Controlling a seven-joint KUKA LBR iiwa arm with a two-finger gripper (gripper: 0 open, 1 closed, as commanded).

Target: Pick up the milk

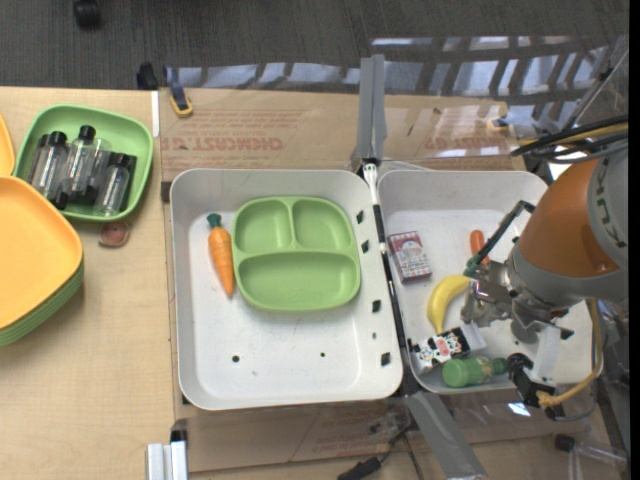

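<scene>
Milk carton, small, white with black cow-like patches [445,346], lies on its side near the front wall of the right-hand shallow white bin [440,183], wedged between a yellow banana [447,298] behind it and a green plastic bottle [470,370] just in front, apparently touching the bottle. From where one stands, the grey arm with its orange band [565,233] reaches in from the right, and its two-finger gripper [487,306] hangs low over the bin, just beside the banana's upper end and a little behind and to the right of the carton. Whether the gripper is spread or pressed together cannot be told from this angle, as the wrist hardware hides it; nothing can be seen held in it. A small red and white box [408,256] sits well apart toward the bin's left wall, and a slim orange item [477,240] lies behind the gripper. The left-hand white bin [190,268] holds a green divided plastic tray [297,253] and a toy carrot [221,253], neither of any concern. To do this approach well, it seems the gripper should shift toward the front-left corner, centre over the carton, turn to close across its narrow sides, and descend cleanly between banana and bottle. The likely risk is nudging the bottle or catching the banana instead, since all three crowd together.
</scene>
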